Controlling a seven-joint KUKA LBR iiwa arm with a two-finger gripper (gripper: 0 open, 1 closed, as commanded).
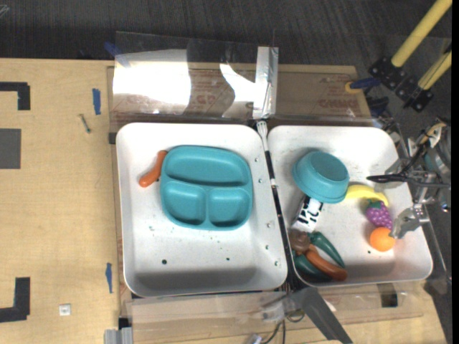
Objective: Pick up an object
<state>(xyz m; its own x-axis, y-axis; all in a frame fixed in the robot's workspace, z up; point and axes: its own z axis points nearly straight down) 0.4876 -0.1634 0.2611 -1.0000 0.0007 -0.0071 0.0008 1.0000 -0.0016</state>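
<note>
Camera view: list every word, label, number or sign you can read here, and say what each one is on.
Nothing can be read for certain.
Brown cardboard behind the bins: faint reddish print, too blurred to read.
White packet under the teal bowl in the right bin: bold black marks, too small and tilted to read.
Divided teal plate in the left bin: no print visible.

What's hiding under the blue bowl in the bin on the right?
The teal bowl lies tipped over a white bottle with black lettering, covering its top end. A banana pokes out beside the bowl. Anything else beneath is covered.
</note>
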